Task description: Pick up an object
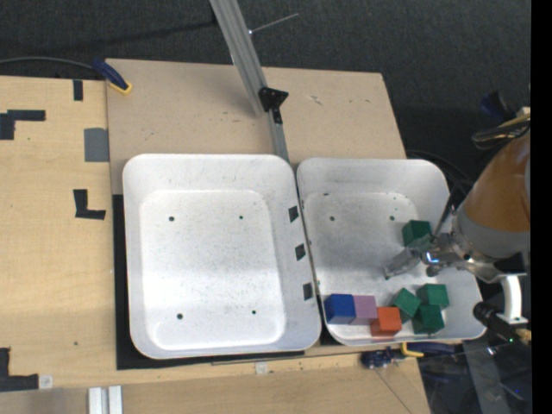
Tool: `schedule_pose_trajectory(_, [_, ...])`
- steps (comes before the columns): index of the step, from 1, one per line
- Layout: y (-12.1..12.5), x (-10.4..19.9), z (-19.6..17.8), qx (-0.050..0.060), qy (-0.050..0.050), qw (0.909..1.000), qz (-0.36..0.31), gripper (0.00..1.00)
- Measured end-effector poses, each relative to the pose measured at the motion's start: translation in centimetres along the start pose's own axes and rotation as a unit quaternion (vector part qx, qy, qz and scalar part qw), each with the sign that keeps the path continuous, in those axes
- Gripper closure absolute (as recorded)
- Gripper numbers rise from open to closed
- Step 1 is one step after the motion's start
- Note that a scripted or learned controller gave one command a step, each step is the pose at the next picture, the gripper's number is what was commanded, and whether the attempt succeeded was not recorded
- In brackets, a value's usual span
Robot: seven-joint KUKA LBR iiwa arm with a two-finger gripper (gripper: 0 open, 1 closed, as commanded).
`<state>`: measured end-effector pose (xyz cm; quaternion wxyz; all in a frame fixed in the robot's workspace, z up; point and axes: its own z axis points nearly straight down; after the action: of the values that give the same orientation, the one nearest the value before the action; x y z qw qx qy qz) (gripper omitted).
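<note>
A grey arm (496, 205) with an orange band reaches in from the right over the right bin (362, 184), its end effector (407, 261) low above the bin floor. How far the end effector is open cannot be told at this size, and nothing can be seen in its grasp. A green block (417, 232) sits just beside it, toward the bin's far right. The other blocks cluster along the near edge of the same bin: a blue block (340, 308) touching a lilac block (366, 307), an orange block (387, 320) just beside the lilac one, and three more green blocks (424, 307) bunched at the near right corner. The left bin (211, 253) lies alongside, its white floor speckled with dark marks. Both bins rest on a wooden table (198, 102), where a metal rail (241, 46) slants down from the top to the gap between them. Black tape pieces (84, 203) mark the table's left side.
</note>
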<state>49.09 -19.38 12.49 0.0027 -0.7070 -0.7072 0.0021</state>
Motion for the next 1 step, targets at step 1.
schedule_pose_trajectory(1, [-0.06,0.07,3.51,-0.001,0.000,1.0000,0.000,0.00])
